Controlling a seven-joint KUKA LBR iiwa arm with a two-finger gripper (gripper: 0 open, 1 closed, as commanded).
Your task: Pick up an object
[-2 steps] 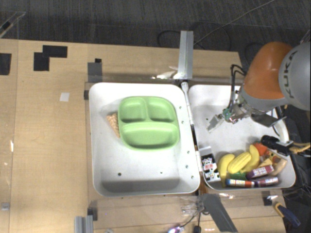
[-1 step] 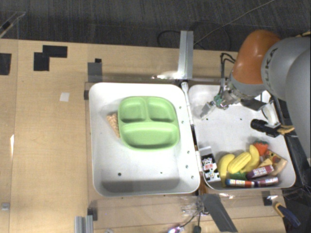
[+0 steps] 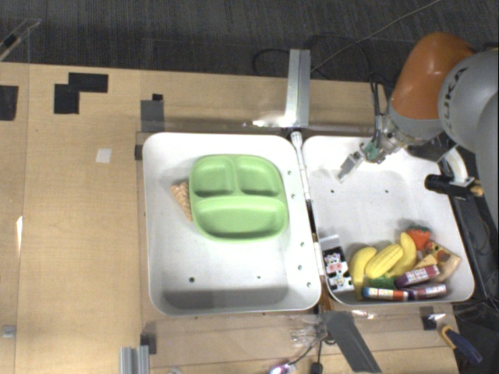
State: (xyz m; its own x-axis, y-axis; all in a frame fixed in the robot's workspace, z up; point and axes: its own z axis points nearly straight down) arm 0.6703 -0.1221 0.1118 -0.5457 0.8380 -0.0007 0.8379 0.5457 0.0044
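My gripper (image 3: 357, 160) hangs over the back part of the right bin (image 3: 374, 201), well away from the objects. It looks open, with nothing between its fingers. A heap of objects lies in that bin's front right corner: yellow bananas (image 3: 380, 260), markers (image 3: 405, 291), a small black and white box (image 3: 334, 265), a tan piece (image 3: 446, 265) and a red-orange item (image 3: 421, 238). In the left bin (image 3: 168, 271) lies a green divided plate (image 3: 236, 195), with a tan textured item (image 3: 182, 199) poking out from under its left edge.
The metal divider rim (image 3: 304, 209) runs between the two bins. A metal post (image 3: 299, 84) stands behind them. The grey arm with its orange band (image 3: 425, 72) comes in from the upper right. Wooden bench (image 3: 70, 232) spreads to the left.
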